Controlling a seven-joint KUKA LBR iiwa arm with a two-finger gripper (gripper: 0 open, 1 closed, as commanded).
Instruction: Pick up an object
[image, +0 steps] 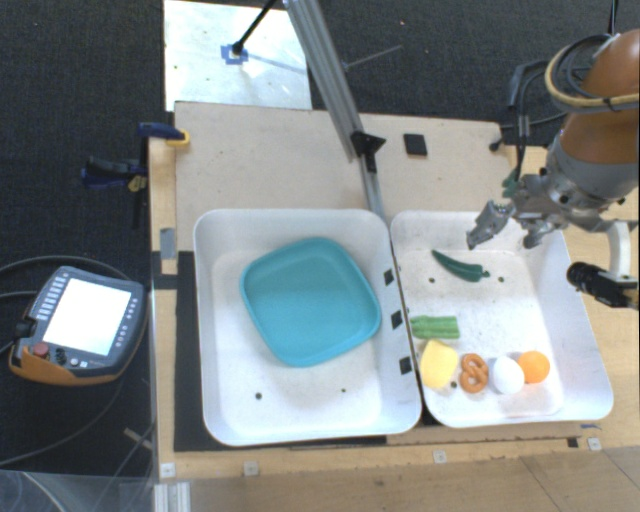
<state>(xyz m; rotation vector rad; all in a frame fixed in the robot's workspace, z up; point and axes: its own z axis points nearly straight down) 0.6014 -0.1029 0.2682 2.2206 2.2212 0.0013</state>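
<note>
My gripper (510, 228) hangs over the far edge of the right bin (570, 330), its two fingers spread apart with nothing between them. Just below and left of it lies a dark green chili pepper (459, 266) on the bin floor. Nearer the front sit a green ridged vegetable piece (435, 327), a yellow lemon-like fruit (438, 364), an orange pretzel (473, 373), a white egg (507, 375) and a small orange ball (535, 366). The left bin (225, 390) bears a teal square plate (310, 300).
A slanted metal pole (335, 85) rises from the bench behind the bins, ending at a black clamp (366, 145). A teach pendant (78, 322) lies on the floor at left. Blue clamps (115, 172) grip the bench's left edge.
</note>
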